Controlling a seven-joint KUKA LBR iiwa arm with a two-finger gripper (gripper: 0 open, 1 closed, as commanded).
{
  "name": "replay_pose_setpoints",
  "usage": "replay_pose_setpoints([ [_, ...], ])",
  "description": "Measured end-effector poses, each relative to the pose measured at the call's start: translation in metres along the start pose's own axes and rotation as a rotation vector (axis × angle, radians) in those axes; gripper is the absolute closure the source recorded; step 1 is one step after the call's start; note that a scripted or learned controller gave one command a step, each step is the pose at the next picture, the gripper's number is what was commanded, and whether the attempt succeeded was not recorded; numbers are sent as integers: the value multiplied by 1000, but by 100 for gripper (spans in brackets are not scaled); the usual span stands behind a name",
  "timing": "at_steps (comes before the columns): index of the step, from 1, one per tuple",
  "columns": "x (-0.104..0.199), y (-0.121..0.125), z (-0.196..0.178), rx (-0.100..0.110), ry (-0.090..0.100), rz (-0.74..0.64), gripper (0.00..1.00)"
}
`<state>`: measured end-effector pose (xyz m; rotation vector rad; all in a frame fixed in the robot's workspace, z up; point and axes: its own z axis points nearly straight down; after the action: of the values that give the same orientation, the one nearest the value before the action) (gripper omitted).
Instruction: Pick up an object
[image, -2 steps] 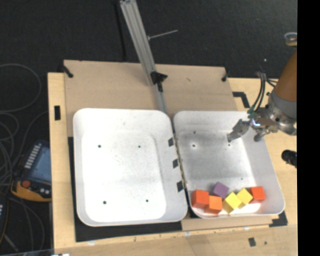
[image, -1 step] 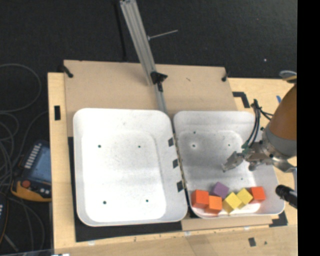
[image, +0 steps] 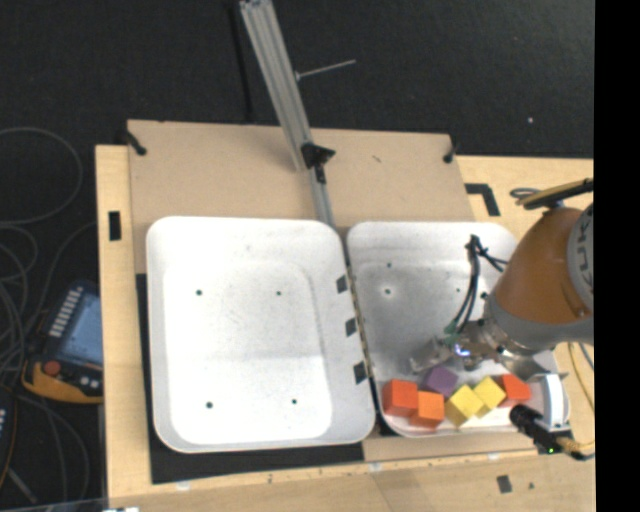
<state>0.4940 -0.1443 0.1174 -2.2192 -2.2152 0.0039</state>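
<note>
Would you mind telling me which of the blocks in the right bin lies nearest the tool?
The purple block. It sits just below the tool, above the row formed by the orange blocks and yellow blocks, which lie closer to the bin's near rim.

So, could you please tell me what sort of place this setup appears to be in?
Probably a robotics lab or test cell. A robot arm reaches over two white bins on a wooden bench, coloured blocks lie in the right bin, and a control handset with cables lies on the dark floor.

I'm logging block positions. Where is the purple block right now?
The purple block lies in the right bin, near its front edge, just behind the orange blocks and left of the yellow blocks, directly below the gripper.
</note>
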Motion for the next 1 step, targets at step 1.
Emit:
replay_pose_setpoints([
  [1,17,-9,20,-11,-6,1,0],
])
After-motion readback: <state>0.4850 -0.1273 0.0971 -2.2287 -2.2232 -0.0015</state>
